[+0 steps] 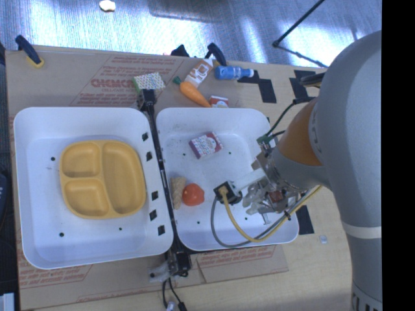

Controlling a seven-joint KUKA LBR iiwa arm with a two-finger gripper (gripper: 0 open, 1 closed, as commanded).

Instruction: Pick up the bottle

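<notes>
Hovering low in the right bin (194,118), gripper (262,199) sits near its right wall – can't tell its state. Bottle (232,73) lies outside, on the table behind the bin. Approach not begun – arm must reach back w/ gripper over it.

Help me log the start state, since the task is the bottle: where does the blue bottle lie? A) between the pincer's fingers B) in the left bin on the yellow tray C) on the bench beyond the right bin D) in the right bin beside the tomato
C: the blue bottle lies on its side on the bench, past the far rim of the right bin, beside the carrot.
</notes>
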